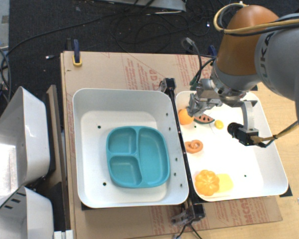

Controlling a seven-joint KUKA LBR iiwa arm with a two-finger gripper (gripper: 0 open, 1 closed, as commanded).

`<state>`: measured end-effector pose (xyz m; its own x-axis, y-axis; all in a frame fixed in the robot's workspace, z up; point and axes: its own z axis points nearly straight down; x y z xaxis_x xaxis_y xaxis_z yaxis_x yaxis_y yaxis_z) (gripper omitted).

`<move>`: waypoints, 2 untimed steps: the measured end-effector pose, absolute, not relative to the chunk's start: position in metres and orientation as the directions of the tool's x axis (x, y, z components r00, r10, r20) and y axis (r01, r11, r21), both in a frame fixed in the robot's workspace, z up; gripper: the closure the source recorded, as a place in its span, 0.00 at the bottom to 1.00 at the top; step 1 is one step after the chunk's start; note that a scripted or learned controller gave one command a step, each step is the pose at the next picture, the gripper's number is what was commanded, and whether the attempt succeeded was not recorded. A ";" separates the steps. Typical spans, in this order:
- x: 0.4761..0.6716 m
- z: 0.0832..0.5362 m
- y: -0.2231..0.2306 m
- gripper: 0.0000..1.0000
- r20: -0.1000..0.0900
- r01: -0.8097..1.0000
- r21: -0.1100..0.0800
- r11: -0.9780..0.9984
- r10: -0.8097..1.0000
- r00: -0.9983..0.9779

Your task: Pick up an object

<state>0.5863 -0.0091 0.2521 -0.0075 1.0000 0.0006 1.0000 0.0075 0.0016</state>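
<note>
Beside the glossy orange ball, metal jaws hover.

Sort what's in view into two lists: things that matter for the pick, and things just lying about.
For the pick:
gripper
orange ball
watermelon slice
small yellow piece
pretzel-shaped piece
peeled tangerine
right bin

Lying about:
teal divided plate
left bin
cardboard sheet
</note>
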 end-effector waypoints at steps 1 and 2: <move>0.598 0.240 0.033 1.00 0.000 1.000 0.001 0.007 1.000 -0.007; 0.613 0.225 0.087 1.00 0.000 1.000 0.002 0.008 1.000 -0.008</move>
